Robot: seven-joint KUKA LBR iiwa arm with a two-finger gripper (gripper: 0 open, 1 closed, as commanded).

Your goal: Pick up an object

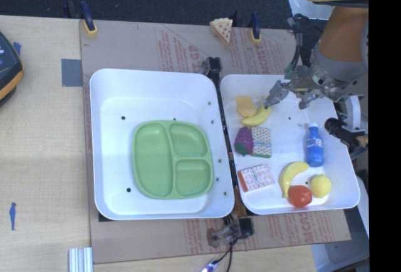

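Observation:
My gripper (290,99) hangs over the far part of the right bin (351,198), its two fingers spread apart with nothing between them. Its left fingertip (273,99) is just right of a small yellow banana (257,117) and a yellow wedge (245,105). Below these lie purple grapes (243,140) and a patterned box (262,141). A blue bottle (314,146) lies to the right under the wrist. Near the front are a red-and-white box (255,177), a larger banana (291,175), a tomato (300,196) and a lemon (320,185).
The left bin (106,108) holds a green divided plate (172,158). A pizza-slice toy (220,29) lies on the bench behind the bins. Blue clamps (88,19) hold the board's far edge. A dark device (7,67) sits at the left edge.

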